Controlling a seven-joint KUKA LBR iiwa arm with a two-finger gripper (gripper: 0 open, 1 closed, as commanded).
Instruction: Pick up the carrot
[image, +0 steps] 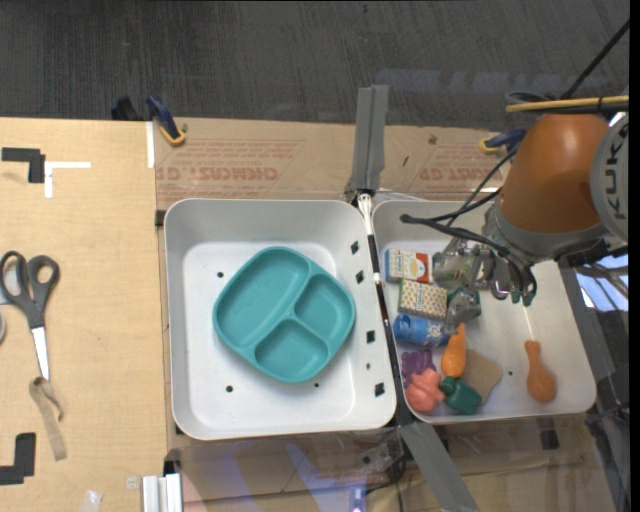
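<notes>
The carrot (455, 356) is a short orange piece lying in the right bin (572, 330), near its front left, among other toy foods. My gripper (460, 314) hangs directly over the carrot's upper end, seeming to touch it or stand just above it. The grey wrist and cables hide the gripper's tips, so I cannot see whether the carrot is gripped. The arm's orange band (555, 175) sits above the bin's back right.
Around the carrot lie a patterned box (422, 298), a white-red box (407, 265), a blue item (412, 328), a pink toy (423, 390), a green toy (463, 398) and a brown card (486, 372). An orange pear-shaped toy (540, 372) lies to the right. A teal divided plate (285, 314) sits in the left bin (190, 300).
</notes>
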